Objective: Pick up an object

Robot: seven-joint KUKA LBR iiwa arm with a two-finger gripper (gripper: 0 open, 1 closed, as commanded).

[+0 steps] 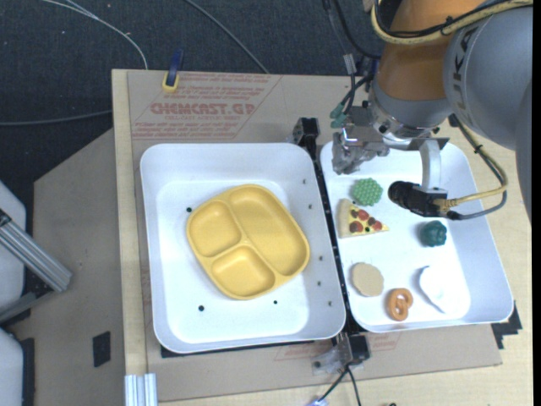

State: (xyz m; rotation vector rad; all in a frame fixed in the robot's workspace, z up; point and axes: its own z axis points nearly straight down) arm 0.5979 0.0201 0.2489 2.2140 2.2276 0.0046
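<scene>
Front rim of the left bin [254, 338] lies closest to us. Inside it, one yellow divided plate [247, 240], set askew, nothing on it.

Right bin [439, 320] holds the small toys. Gripper [349, 161] hangs over its far left corner, close to the dividing wall. We cannot tell whether the claw is released or clenched, and we see nothing held.

Pizza slice [360, 220] sits below it, with the green broccoli floret [367, 192] just beside the gripper. Tan cookie [367, 279], then pretzel [399, 303], nearer the front. Teal lump [434, 233] and white piece [435, 288] further right.

Our read: still in approach, and the broccoli is the likeliest target. We would centre over the floret before descending, stay off the wall, and avoid nudging the pizza slice, which lies near it.
</scene>
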